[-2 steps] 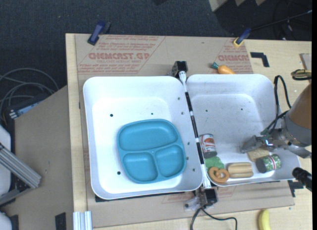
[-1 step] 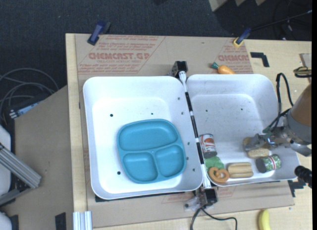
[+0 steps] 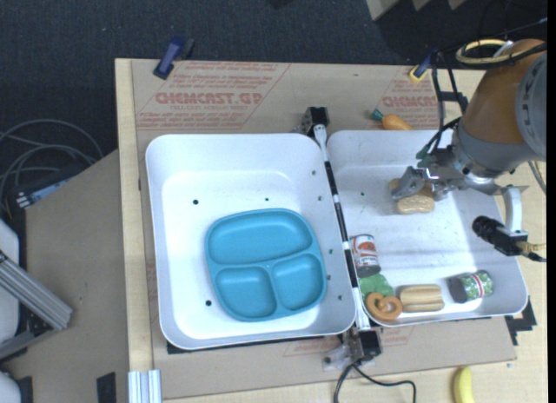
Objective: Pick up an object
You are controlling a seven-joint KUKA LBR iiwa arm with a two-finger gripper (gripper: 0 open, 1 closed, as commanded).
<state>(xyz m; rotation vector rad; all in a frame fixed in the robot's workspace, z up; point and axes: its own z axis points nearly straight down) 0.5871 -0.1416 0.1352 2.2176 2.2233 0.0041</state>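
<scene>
My gripper (image 3: 423, 178) hangs low over the upper middle of the right bin (image 3: 486, 145), under the grey wrist and orange band. A tan bread-like piece (image 3: 415, 205) lies on the bin floor just below it. A second small tan lump (image 3: 403, 187) sits right at the gripper's left tip, and whether it is held is unclear. Along the bin's front lie a red-labelled can (image 3: 365, 254), a green toy (image 3: 376, 284), a pretzel-like ring (image 3: 383, 307), a hot dog (image 3: 421, 297) and a green can (image 3: 472, 286).
The left bin (image 3: 174, 175) holds a blue divided plate (image 3: 265, 262). On the bench outside the bins lie a carrot (image 3: 393, 120), a banana (image 3: 463, 386) and a blue clip (image 3: 172, 56). A black camera unit (image 3: 499, 234) juts from the arm over the right bin.
</scene>
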